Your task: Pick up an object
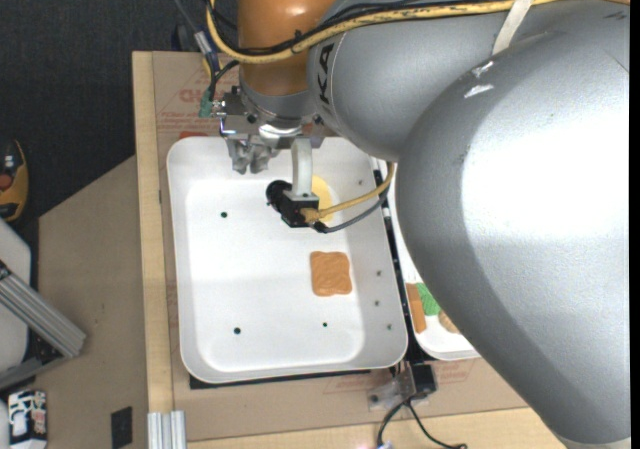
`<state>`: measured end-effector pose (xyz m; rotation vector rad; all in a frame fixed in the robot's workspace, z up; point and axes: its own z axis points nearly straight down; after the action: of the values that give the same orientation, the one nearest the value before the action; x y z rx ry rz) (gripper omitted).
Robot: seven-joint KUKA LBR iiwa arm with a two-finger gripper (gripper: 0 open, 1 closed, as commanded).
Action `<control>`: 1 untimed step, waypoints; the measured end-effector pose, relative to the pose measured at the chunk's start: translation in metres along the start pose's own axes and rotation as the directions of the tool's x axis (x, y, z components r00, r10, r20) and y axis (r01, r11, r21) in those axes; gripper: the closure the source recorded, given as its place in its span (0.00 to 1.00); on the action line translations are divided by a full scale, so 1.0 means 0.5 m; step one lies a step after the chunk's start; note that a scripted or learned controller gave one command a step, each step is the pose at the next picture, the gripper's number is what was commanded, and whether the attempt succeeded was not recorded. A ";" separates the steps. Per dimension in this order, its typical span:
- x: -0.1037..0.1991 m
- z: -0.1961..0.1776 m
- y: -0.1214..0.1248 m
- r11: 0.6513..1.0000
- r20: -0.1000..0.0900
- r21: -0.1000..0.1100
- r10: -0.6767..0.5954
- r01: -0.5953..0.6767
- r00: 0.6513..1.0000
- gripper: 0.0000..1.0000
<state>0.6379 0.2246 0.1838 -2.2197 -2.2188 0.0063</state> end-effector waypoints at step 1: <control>0.000 -0.003 -0.043 1.000 0.000 0.000 0.001 -0.001 1.000 1.00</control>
<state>0.6166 0.2243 0.1855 -2.2202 -2.2181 0.0063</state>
